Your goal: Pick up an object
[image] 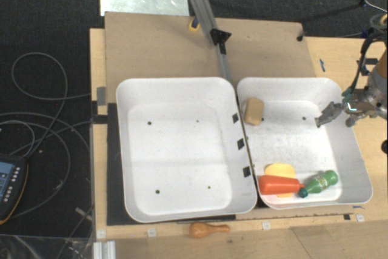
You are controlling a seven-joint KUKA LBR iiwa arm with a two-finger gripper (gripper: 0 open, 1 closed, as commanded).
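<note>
Right bin (pixel 285 89) held four items: a tan block (pixel 253 110) against its upper left wall; a yellow piece (pixel 281 170), orange carrot (pixel 278 185) and green bottle (pixel 318 182) crowded along the lower edge. The bin's middle floor lay bare. Left bin (pixel 176 87) beside it. Gripper (pixel 333 113) hovered at the right bin's upper right rim, nothing between its fingers; how far they were parted could not be told, the arm cut off at frame right. A brown object, possibly a toy drumstick (pixel 209 228), lay on the bench below the bins.
</note>
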